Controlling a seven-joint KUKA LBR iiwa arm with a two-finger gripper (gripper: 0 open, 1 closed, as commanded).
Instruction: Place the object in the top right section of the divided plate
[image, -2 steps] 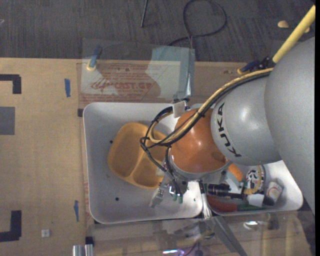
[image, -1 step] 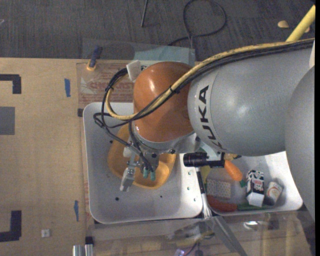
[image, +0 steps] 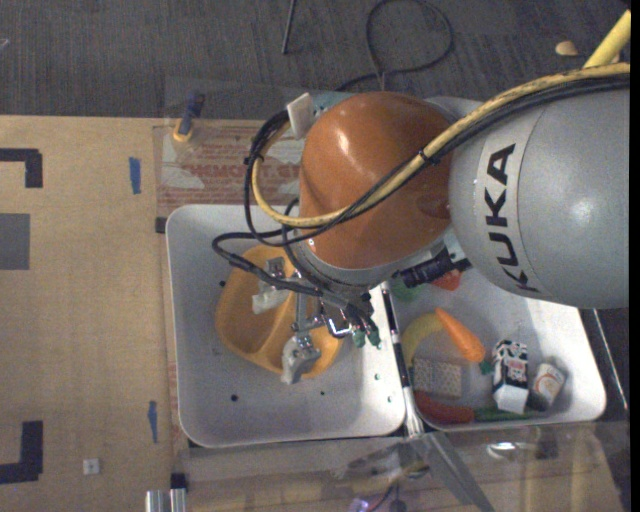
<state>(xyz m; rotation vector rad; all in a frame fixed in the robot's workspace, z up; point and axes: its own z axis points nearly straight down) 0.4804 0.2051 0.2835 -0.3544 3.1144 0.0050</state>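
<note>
Orange wrist band (image: 375, 180) is seen closest, above the left bin (image: 200, 400). Gripper (image: 300, 355) is positioned over the yellow divided plate (image: 245, 320); finger state cannot be told. No held object can be made out.

A carrot (image: 460, 335) lies in the right bin (image: 590, 385); a banana (image: 420, 330) just left of it; a small carton (image: 511, 372) to its right; a cracker (image: 438, 376) below.

The yellow-orange divided plate (image: 243, 320) lies flat in the left white bin (image: 200, 400), toward its middle, partly hidden under the arm.
</note>
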